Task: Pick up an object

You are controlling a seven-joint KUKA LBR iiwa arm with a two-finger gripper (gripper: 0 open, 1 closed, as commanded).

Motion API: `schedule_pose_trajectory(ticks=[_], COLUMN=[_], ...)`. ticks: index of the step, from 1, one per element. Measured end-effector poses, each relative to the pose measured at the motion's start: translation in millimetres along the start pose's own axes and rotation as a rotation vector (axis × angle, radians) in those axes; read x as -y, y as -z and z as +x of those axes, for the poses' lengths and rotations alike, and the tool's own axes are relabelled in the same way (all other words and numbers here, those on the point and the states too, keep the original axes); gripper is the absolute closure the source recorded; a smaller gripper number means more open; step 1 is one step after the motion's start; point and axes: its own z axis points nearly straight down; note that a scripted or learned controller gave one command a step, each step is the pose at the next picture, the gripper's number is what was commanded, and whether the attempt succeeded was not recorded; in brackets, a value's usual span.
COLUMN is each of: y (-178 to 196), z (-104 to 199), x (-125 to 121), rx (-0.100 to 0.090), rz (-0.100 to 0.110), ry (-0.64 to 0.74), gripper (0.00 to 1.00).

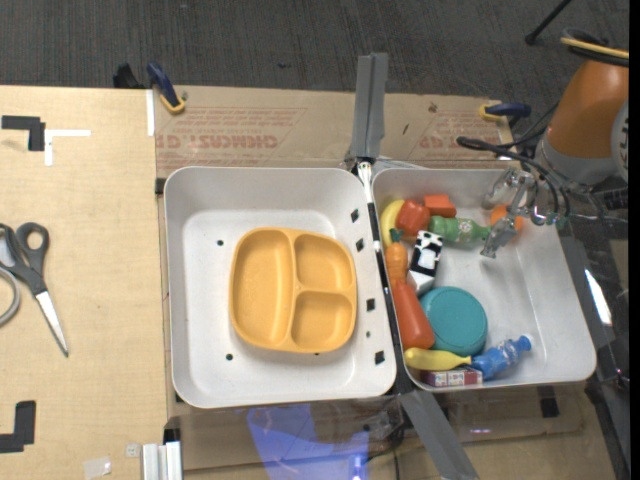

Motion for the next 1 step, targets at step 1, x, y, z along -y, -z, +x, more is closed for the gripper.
schedule_pose_trajectory(ticks=[1], y=[-0.7], z=[4.9], x=[-7.3], rx=[-0.001], rz=[0.0], ry=[-0.2], gripper=[0.0])
